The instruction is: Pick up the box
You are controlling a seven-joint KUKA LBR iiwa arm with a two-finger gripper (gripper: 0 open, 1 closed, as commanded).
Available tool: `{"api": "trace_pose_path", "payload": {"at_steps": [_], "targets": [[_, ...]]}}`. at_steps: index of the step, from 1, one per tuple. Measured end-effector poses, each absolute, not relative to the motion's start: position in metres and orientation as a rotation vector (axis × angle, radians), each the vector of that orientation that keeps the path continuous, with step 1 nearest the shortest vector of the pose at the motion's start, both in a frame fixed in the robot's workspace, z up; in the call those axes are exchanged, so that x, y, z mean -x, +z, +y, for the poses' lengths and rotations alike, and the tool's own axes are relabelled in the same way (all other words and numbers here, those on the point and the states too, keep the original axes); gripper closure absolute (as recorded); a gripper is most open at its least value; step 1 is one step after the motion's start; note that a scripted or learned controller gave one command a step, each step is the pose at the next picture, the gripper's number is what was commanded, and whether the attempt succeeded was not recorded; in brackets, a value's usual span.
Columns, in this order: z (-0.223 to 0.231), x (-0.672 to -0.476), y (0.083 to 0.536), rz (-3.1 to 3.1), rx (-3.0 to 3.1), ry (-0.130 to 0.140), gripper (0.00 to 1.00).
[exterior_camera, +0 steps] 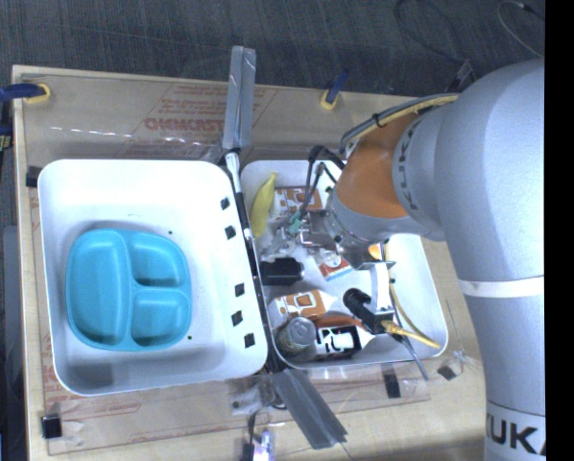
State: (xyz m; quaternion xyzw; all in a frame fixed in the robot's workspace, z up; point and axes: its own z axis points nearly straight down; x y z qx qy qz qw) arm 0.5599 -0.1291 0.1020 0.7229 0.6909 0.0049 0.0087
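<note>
The gripper (301, 227) reaches down into the right bin (431, 301), and I cannot tell its state from this angle. The box (304, 304), orange and white, lies flat just below it amid clutter, well apart from the blue tray (129, 286) in the left bin (124, 185). A banana (262, 203) and dark tools crowd it closely.

The arm (441, 171) covers much of the right bin (431, 296), hiding part of the printed box (289, 200) beneath its wrist, and the gripper's (301, 229) details are too cluttered to tell.
</note>
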Motion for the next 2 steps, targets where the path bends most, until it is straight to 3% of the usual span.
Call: {"api": "trace_pose_path", "payload": {"at_steps": [1, 2], "targets": [[-0.1899, -0.5750, 0.0999, 1.987, -2.419, 0.014, 0.00], [-0.1982, -0.5719, 0.0996, 1.964, -2.439, 0.016, 0.00]]}}
